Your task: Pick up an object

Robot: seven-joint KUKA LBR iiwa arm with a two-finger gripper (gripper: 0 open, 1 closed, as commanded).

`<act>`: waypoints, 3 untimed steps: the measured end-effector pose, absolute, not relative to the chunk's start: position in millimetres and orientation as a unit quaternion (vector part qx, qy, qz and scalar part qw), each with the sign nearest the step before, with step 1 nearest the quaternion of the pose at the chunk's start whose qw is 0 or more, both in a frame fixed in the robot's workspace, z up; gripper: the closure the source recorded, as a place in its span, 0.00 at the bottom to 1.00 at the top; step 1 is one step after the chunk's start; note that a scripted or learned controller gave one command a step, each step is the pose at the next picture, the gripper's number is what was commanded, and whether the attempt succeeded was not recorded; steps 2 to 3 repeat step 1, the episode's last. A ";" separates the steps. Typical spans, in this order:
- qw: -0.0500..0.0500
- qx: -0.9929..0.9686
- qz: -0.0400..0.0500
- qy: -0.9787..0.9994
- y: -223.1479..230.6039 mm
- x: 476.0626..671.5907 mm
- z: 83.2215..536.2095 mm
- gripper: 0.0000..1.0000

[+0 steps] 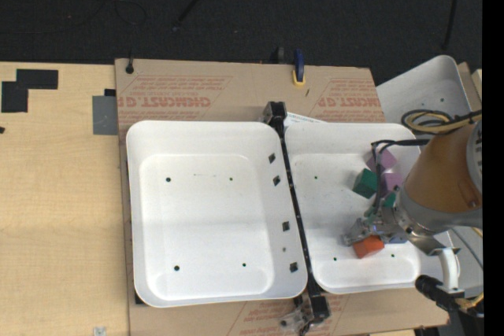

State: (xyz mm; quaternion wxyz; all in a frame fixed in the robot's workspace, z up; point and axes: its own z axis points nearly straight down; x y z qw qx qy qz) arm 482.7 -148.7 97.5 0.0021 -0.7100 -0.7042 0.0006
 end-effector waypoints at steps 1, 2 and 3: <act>-0.004 -0.704 -0.003 -0.710 -87.3 556.6 220.1 1.00; -0.004 -0.704 -0.003 -0.710 -87.3 556.6 220.1 1.00; -0.004 -0.704 -0.003 -0.710 -87.3 556.6 220.1 1.00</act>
